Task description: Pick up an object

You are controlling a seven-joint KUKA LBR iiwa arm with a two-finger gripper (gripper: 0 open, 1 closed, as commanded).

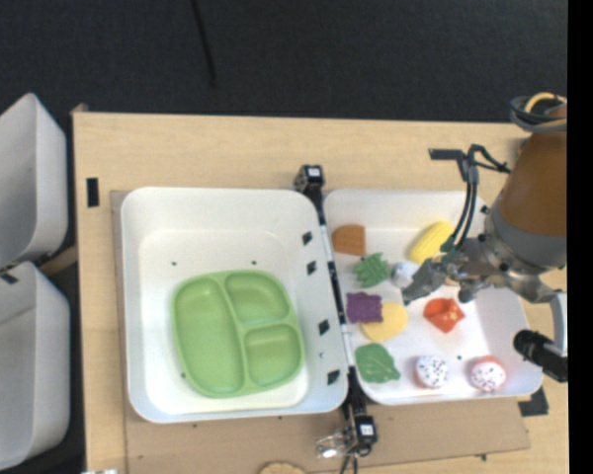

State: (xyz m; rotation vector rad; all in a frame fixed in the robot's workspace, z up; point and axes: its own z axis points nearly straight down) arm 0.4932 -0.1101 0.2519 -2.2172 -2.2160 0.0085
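Although the gripper is poised low in the right bin, nothing is held yet; whether it is open or closed cannot be told. The red object lies just beside it, ungrasped.

Arm: cut off at the right edge, orange band and wrist partly showing. Gripper: dark and blurred, finger state not discernible. Small pale object just left of the gripper: partly covered, identity unclear. Right bin: right wall hidden under the arm. Yellow corn-shaped piece: right end crossed by cables. White moulded shapes at the left: cut by the edge. Metallic item at the near bench edge: too small to identify.
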